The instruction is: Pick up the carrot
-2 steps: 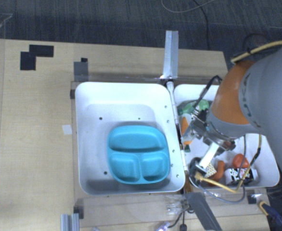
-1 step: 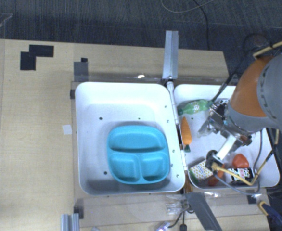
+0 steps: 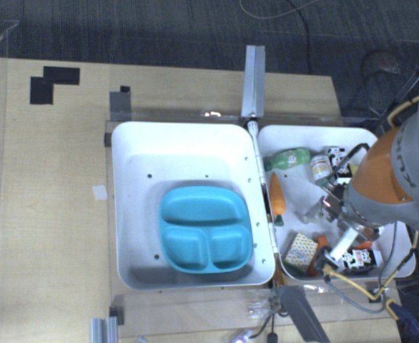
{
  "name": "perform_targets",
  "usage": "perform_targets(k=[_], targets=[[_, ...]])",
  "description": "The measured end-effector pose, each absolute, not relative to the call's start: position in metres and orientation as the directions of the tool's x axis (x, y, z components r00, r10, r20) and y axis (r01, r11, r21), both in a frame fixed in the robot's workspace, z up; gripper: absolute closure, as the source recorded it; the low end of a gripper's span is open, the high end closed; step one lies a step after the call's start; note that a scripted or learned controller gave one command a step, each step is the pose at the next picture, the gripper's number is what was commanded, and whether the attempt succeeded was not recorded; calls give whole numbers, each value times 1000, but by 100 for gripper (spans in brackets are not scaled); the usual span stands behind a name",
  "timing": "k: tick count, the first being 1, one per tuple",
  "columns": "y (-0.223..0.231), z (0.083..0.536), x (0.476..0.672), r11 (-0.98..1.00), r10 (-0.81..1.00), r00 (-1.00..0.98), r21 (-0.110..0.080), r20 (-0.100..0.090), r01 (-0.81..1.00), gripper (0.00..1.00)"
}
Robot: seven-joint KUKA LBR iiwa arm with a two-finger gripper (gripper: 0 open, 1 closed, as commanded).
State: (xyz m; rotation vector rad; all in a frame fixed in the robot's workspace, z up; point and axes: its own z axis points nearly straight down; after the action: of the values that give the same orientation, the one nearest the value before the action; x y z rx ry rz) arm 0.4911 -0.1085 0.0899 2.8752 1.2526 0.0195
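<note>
**Gripper (image 3: 329, 204) low in the right bin, apart from the carrot**

Gripper and wrist sit over the middle of the right bin (image 3: 295, 136). From this angle it is not possible to tell whether the gripper is open or closed, and nothing can be seen held in it.

A pale wooden bench (image 3: 52, 213) carries the two white bins side by side. The left bin (image 3: 134, 191) is the roomier looking one. The grey arm (image 3: 413, 148) comes in from the right, its orange band (image 3: 377, 174) above the right bin's far side.

A blue divided plate (image 3: 206, 227) lies flat in the lower half of the left bin, with one long compartment above two smaller ones.

In the right bin, a green bottle (image 3: 288, 158) lies on its side near the top left corner. The carrot (image 3: 276, 197) lies just below it, lengthwise along the bin's left wall, close against the divider between the bins. It is to the left of the gripper, with bare bin floor between the two. A small patterned box (image 3: 302, 249) rests tilted near the bottom left, below the carrot. A little can (image 3: 320, 168) stands just right of the bottle, above the gripper.
</note>
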Motion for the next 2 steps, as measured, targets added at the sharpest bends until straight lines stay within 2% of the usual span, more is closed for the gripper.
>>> perform_targets(k=[1, 2], targets=[[-72, 242, 517, -627, 779, 627, 4, 3, 779, 0], [-86, 106, 524, -646, 763, 646, -1, 0, 763, 0]])
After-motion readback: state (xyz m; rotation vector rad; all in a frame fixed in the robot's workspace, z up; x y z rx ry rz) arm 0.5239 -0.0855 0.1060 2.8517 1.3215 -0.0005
